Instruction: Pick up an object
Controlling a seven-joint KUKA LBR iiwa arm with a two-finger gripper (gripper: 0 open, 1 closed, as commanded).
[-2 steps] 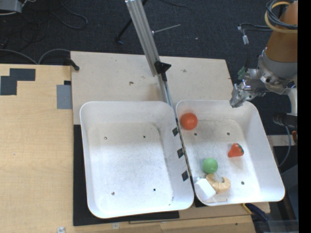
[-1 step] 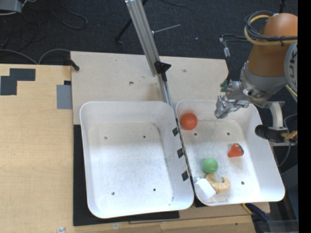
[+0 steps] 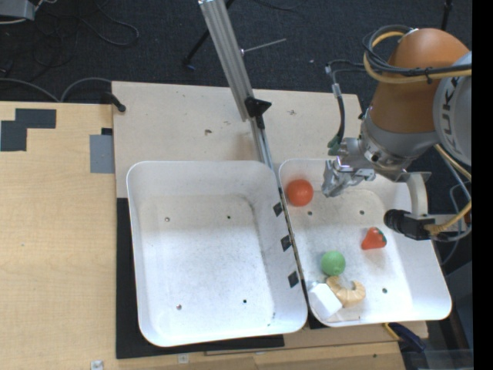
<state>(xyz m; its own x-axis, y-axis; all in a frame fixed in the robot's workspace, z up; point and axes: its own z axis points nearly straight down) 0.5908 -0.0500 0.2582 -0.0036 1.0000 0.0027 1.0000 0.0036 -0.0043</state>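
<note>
My way into the right white plastic bin (image 3: pixel 431 303) is open through its middle. The round orange ball (image 3: pixel 300 193) crowds the far-left corner; the green ball (image 3: pixel 333 263), tan pastry piece (image 3: pixel 348 291) and white block (image 3: pixel 324 300) clutter the near-left corner; the small red wedge (image 3: pixel 373 239) sits midway toward the right wall.

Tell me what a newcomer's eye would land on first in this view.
First comes the big orange band of the arm at upper right, with the gripper hanging over the back of the right bin. Next, the bright items in that bin: an orange ball just left of the gripper, a green ball, and a red piece.
</note>
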